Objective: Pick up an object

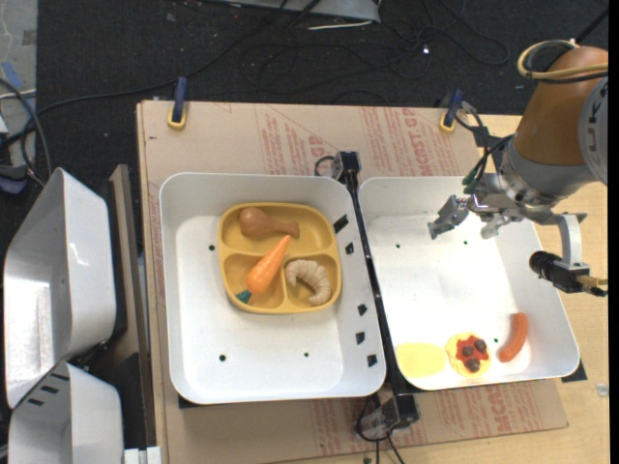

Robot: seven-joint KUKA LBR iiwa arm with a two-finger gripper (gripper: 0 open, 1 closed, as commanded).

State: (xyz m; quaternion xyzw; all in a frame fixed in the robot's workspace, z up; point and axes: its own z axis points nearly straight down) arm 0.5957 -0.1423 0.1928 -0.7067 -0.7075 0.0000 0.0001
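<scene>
Claw [472, 217] spread open, gripping nothing — hanging over right bin [440, 288]; sausage [514, 337] and tart [470, 352] well below it.

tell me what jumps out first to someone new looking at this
The yellow tray in the left bin stands out, holding a drumstick, a carrot and a shrimp. In the right bin, the pincer hovers near the far wall, while a sausage lies by the near corner.
</scene>
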